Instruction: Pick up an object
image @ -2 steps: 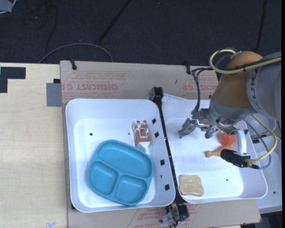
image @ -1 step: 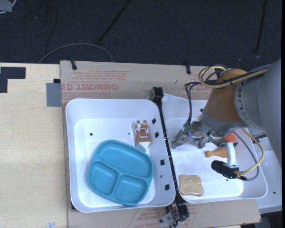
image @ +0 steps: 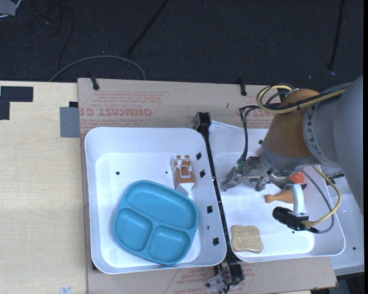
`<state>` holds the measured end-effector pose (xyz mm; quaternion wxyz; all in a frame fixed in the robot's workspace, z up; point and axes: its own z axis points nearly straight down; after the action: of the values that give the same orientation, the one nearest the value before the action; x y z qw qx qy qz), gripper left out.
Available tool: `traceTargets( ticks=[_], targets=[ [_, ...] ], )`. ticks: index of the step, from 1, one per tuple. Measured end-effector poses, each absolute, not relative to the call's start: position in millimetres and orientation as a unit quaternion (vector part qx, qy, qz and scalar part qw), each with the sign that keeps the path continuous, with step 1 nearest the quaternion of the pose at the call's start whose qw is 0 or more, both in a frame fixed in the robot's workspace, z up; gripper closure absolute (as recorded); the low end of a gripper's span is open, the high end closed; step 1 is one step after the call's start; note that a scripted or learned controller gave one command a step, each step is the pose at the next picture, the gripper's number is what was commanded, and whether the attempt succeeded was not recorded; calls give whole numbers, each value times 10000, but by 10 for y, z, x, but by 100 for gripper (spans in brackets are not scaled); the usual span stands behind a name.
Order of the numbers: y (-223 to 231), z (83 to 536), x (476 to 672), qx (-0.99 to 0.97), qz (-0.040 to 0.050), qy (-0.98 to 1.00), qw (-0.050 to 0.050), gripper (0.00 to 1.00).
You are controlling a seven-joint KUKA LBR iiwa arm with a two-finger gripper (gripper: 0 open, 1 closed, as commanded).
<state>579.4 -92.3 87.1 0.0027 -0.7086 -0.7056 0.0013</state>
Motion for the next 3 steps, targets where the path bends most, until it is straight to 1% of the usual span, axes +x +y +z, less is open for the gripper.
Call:
traceTargets(
  ticks=[1, 2, 3],
  targets=[
    [-938, 975, 5792, -7106, 17, -7036, 29, 100],
    [-927, 1401, 5772, -7098, -2, -7044, -1, 100],
    [-936, 1822, 5777, -7075, -4, -7067, -3, 100]
  ],
)
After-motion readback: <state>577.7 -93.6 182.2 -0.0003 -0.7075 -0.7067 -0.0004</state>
